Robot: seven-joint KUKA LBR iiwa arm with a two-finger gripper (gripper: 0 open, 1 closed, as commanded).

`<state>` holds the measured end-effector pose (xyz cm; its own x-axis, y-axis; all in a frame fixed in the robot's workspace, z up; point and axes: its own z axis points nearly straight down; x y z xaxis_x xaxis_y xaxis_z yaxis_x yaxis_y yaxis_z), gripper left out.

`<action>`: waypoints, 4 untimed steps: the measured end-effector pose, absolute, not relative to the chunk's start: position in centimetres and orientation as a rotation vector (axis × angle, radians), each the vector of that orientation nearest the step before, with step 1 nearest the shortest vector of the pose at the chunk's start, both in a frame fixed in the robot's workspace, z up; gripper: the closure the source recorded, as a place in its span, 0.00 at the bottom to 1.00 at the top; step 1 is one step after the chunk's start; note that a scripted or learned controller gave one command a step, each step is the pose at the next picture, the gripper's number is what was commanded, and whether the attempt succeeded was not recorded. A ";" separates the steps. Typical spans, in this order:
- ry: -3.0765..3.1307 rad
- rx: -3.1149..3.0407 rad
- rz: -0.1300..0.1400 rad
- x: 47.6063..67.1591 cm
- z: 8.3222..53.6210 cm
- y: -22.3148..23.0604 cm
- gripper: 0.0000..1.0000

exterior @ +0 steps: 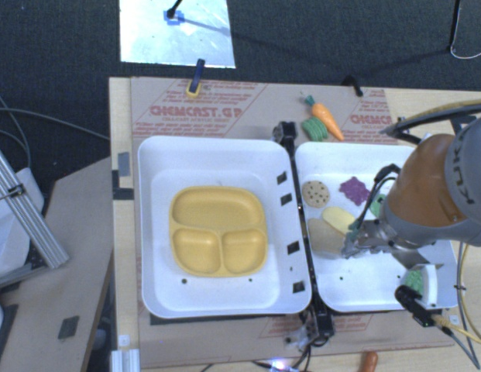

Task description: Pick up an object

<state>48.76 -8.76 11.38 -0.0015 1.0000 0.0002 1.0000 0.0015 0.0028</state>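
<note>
While reaching into the right bin from the right, gripper low over bin floor, just beside pale yellow toy. Cannot tell the state of the claw, nor any hold. Behind this toy: round speckled cookie and purple grape bunch. Left of right bin: left bin with yellow divided plate.

Plate in left bin

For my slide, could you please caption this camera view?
KUKA arm's gripper lowered among toy foods in the right bin; yellow divided plate in the left bin.
</note>
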 end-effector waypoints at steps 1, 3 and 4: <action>2.221 2.217 0.006 48.9 12.4 -8.8 1.00; 2.224 2.222 0.000 50.2 8.1 -16.3 1.00; 2.229 2.208 0.008 52.3 14.9 -9.9 1.00</action>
